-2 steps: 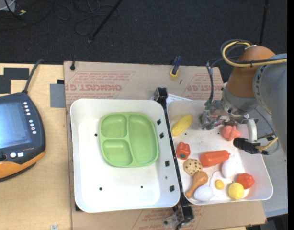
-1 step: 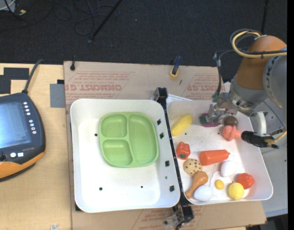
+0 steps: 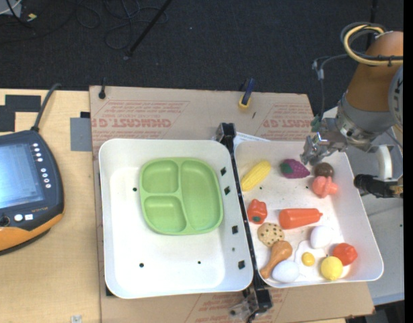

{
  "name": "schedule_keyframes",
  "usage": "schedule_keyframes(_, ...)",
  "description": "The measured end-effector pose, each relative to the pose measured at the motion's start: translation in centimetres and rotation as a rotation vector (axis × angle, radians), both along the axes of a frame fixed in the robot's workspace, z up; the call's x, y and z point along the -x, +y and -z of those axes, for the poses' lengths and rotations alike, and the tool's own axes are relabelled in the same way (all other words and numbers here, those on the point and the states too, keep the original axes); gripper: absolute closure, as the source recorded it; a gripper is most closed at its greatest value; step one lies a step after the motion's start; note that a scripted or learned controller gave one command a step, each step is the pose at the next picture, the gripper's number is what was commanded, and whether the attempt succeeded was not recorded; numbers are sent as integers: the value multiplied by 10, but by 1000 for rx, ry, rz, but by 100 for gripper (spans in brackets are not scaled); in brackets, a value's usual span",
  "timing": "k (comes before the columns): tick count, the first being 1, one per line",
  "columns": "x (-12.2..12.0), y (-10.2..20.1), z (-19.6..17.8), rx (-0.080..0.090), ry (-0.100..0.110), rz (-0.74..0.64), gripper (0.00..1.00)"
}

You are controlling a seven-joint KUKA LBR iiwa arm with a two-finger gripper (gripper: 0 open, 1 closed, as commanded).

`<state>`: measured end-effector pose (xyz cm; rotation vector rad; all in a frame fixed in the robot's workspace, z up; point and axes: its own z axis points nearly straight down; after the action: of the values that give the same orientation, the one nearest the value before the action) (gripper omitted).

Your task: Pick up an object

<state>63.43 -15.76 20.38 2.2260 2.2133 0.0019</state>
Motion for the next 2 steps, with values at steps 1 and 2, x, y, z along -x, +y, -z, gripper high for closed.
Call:
schedule_keyframes(1, 0, -3, -25, -1, 2, 0, 100)
schedule_keyframes(2, 5, 51, -14, -4, 8, -9, 100)
